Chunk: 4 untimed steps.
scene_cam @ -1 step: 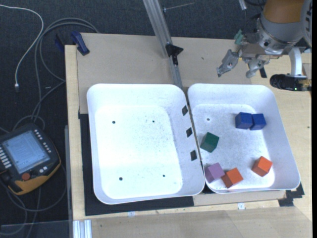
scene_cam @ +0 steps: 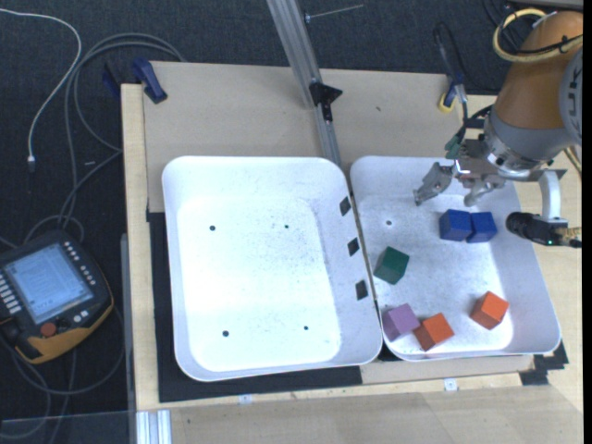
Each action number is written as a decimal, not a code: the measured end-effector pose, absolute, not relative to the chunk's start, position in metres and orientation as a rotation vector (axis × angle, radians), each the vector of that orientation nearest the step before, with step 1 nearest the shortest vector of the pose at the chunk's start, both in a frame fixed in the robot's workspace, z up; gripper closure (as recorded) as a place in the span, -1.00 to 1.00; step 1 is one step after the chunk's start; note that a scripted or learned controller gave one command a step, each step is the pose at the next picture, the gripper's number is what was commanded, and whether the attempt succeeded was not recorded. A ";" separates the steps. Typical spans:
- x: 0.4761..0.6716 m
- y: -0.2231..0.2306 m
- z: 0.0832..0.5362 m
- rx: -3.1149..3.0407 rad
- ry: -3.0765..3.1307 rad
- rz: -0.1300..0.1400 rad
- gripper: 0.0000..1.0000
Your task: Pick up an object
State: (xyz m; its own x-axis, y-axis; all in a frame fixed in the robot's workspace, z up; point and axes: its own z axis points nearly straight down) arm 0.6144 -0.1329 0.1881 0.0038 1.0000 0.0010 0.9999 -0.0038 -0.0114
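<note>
The jaws stood spread apart with nothing between them, the gripper [scene_cam: 455, 187] hovering over the back of the right bin [scene_cam: 532, 336], just above two blue blocks [scene_cam: 467, 226] lying side by side; a green block [scene_cam: 392, 265], purple block [scene_cam: 401, 320] and two orange blocks [scene_cam: 434, 330] lay nearer the front

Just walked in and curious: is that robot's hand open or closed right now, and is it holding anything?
Hand: open, holding nothing, above the right bin near the blue blocks.
</note>
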 end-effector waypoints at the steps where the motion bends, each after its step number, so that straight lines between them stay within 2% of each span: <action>1: 0.598 -0.189 0.111 -2.235 -2.226 -0.008 -1.00; 2: 0.629 -0.191 0.109 -2.217 -2.231 -0.021 -1.00; 3: 0.614 -0.165 0.103 -2.218 -2.228 -0.007 -1.00; 4: 0.615 -0.165 0.114 -2.222 -2.229 -0.011 1.00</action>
State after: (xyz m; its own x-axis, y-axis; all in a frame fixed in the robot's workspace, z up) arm 0.6154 -0.1654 0.1145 -0.0031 1.0000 0.0011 1.0000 0.0031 0.0085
